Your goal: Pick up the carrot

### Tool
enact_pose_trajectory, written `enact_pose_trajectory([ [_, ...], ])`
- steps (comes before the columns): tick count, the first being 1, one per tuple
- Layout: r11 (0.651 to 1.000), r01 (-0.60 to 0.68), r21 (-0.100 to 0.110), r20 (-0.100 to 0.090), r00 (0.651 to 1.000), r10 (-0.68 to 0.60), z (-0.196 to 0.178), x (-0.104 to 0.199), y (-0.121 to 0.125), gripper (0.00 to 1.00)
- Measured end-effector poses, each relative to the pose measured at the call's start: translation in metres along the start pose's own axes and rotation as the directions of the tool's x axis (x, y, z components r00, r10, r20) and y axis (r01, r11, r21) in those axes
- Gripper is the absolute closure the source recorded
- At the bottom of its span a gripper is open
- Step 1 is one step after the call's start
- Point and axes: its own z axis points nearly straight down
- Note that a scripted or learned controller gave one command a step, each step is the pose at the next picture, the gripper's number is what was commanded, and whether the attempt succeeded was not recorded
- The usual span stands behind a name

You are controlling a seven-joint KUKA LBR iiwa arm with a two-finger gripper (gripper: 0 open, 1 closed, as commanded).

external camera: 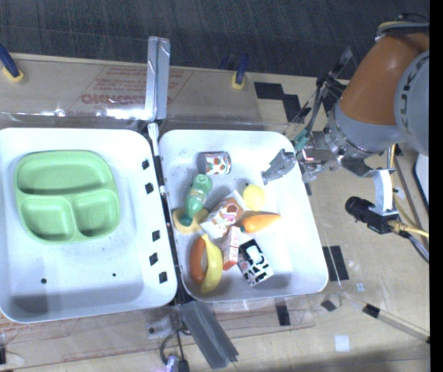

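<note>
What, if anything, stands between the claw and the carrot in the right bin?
Nothing visible blocks it. The claw hovers over the right bin, up and right of the carrot. The lemon sits just beside that line, close above the carrot.

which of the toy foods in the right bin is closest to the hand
The lemon, small, round and yellow, lies just below-left of the hand. The orange carrot lies further down, and the banana further still.

One fixed camera overhead looks down slantwise on both bins (74, 142).
</note>
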Motion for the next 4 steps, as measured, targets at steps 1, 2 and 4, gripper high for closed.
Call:
enact_pose_trajectory([
  [1, 0.999, -0.049, 0.000, -0.002, 0.999, 0.049, 0.115, -0.021, -0.066, 0.00],
  [2, 1.000, 0.013, -0.004, 0.000, 1.000, -0.013, 0.161, -0.013, -0.034, 0.00],
  [4, 1.000, 0.019, 0.002, -0.001, 1.000, -0.019, 0.155, -0.012, -0.035, 0.00],
])
